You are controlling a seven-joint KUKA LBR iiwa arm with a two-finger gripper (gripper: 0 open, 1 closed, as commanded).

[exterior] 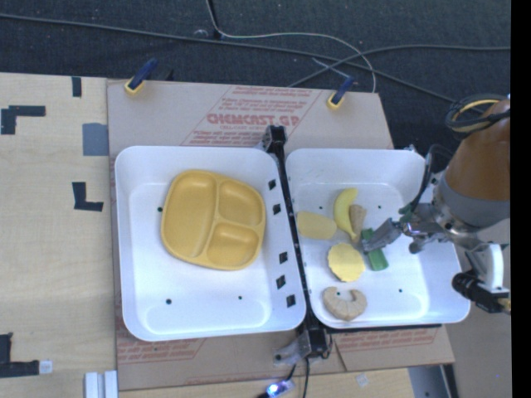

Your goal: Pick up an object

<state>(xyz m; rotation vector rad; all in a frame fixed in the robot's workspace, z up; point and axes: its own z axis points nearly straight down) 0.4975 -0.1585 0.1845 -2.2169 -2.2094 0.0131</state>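
Overhead view, grey arm [477,181] reaching from the right into the right bin [415,168], pincer [375,240] low over a green piece [377,260] beside a yellow disc [346,263], its state impossible to tell, left bin [133,222] holding a yellow divided plate [213,219]

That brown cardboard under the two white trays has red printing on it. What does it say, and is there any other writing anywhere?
"CHEMCAST GP": large red letters on the cardboard sheet, reading roughly so; the last letters are partly hidden by a black clip.
Smaller red lines above and below it: too blurred to read.
The yellow divided plate, the white bins and the food pieces carry no readable text.
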